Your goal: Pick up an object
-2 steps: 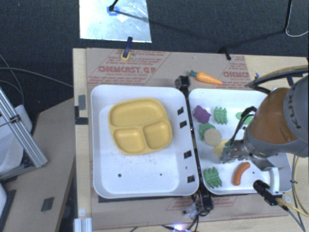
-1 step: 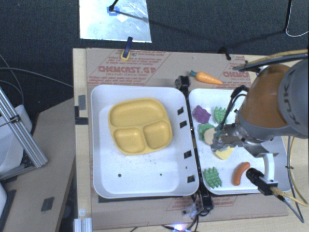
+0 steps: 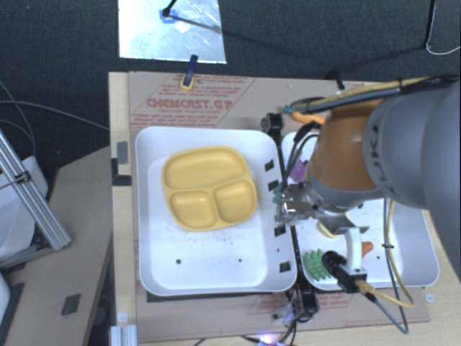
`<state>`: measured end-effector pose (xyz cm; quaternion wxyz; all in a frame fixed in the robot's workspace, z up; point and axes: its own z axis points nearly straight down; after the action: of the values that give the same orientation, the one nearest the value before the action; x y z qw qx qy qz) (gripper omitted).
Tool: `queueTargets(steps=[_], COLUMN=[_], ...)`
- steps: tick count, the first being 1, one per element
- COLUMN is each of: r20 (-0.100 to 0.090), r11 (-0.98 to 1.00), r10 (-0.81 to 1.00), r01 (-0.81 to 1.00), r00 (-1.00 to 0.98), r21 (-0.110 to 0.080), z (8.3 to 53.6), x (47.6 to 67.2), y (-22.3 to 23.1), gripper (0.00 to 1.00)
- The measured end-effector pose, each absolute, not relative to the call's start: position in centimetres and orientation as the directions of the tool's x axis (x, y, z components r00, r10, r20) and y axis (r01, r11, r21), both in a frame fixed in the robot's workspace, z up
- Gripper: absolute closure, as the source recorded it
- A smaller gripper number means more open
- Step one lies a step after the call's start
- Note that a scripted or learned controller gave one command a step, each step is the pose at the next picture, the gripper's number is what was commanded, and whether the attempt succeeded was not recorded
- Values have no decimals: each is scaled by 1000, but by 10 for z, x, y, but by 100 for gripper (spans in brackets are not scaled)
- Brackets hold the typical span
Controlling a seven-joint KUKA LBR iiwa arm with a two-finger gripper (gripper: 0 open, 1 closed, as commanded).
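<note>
Grey arm over right bin, hiding green object; tool state unclear.

Red print on the brown cardboard sheet under the bins, at its far edge, reads "CHEMCAST", followed by characters that look like "G P". Smaller red lines below it are too blurred to read.
</note>
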<state>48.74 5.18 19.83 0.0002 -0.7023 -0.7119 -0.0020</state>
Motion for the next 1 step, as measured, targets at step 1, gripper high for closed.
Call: queueTargets(steps=[1], r20=[5], r11=[14], r10=[1000], r01=[1000], r00=[-14], r21=[6], z=[241], x=[506], y=[138], gripper=[100])
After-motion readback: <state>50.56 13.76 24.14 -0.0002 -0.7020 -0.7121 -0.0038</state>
